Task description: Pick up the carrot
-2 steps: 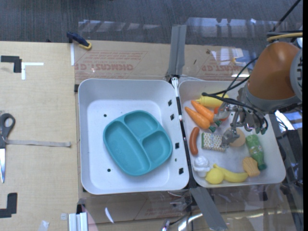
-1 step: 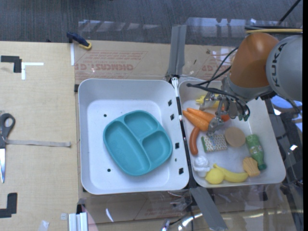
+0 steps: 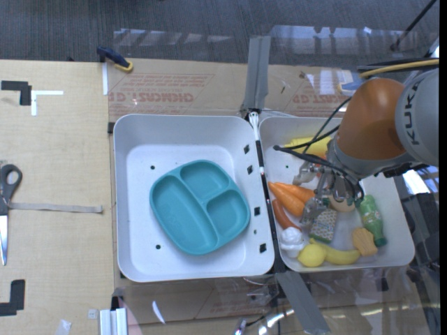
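We take the right bin (image 3: 400,253) as the landmark. The carrot (image 3: 290,194) lies inside it, against its left wall, roughly halfway along that wall, with the tapered tip pointing toward the bin's centre. A second orange piece (image 3: 281,215) lies just below the carrot along the same wall; we cannot tell whether it is part of the same item.

The gripper (image 3: 323,199) hangs over the centre of the right bin, just beside the carrot's tip. We cannot tell whether the fingers are wide or narrow, since the wrist and its cables cover them, and nothing is visibly held between them. The arm (image 3: 377,128) with its orange band covers the bin's upper right area.

Other contents of the right bin: a speckled sponge-like block (image 3: 323,225) directly below the gripper, a white item (image 3: 290,239) at the lower left corner, a lemon (image 3: 312,255) and a banana (image 3: 342,256) along the bottom wall, a green item (image 3: 369,218) and a small orange-brown piece (image 3: 364,241) toward the lower right, and a yellow item (image 3: 309,145) near the top, partly under the arm.

To the left of the right bin, touching it, sits the left bin (image 3: 126,208), which holds a teal divided plate (image 3: 200,206). Farther left, scissors (image 3: 7,208) lie on the table (image 3: 56,257).
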`<state>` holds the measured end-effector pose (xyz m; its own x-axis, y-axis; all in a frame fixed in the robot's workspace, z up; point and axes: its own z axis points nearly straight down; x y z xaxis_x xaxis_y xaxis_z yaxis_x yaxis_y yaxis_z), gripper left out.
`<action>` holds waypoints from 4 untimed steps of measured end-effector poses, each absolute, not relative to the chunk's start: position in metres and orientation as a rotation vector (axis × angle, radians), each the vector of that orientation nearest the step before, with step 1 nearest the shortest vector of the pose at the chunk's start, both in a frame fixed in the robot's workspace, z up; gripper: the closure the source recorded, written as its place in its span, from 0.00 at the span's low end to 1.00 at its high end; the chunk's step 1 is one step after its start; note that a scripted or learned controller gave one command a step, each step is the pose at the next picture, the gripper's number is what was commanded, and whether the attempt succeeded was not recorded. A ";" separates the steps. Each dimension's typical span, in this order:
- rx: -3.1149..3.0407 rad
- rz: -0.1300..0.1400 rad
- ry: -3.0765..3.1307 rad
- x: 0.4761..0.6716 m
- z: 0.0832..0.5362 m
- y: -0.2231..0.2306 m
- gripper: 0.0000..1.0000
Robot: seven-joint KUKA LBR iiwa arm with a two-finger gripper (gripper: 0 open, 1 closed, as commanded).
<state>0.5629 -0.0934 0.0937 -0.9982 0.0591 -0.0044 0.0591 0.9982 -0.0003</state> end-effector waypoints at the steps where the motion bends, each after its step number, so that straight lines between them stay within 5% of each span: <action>1: 0.570 -0.001 3.086 0.568 0.093 -0.093 0.00; 2: 1.112 0.000 2.936 0.555 0.092 -0.093 0.00; 3: 1.106 -0.001 2.933 0.557 0.102 -0.093 1.00; 4: 1.547 -0.003 2.733 0.593 0.191 -0.024 1.00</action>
